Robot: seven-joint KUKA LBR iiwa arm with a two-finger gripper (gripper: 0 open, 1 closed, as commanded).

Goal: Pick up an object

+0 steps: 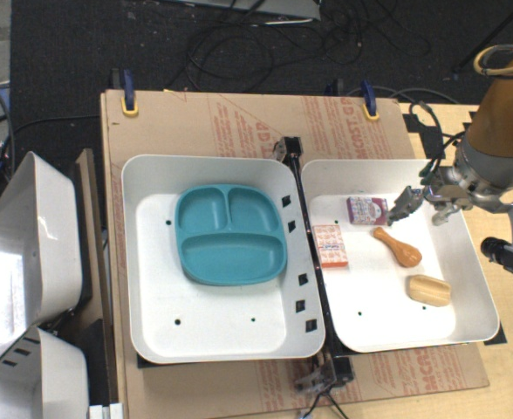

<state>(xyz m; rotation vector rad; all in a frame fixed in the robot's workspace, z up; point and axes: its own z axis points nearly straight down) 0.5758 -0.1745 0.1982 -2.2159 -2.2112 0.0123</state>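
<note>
In the right bin [466, 321] lie a small purple-and-white packet [366, 209], a pink-and-white box [330, 245], an orange-brown wooden spoon-like piece [398, 245] and a tan bread-shaped block [428, 291]. My gripper [421, 206] hangs over the bin's upper right part, just right of the purple packet and above the wooden piece. Its two dark fingers stand apart, one near the packet and one toward the bin's right wall. Nothing sits between them.
The left bin [143, 321] holds a teal divided plate [231, 235]. A black divider [304, 234] runs between the bins. Cardboard lies under both bins, with clamps at its far edge. White containers [21, 260] stand off to the left.
</note>
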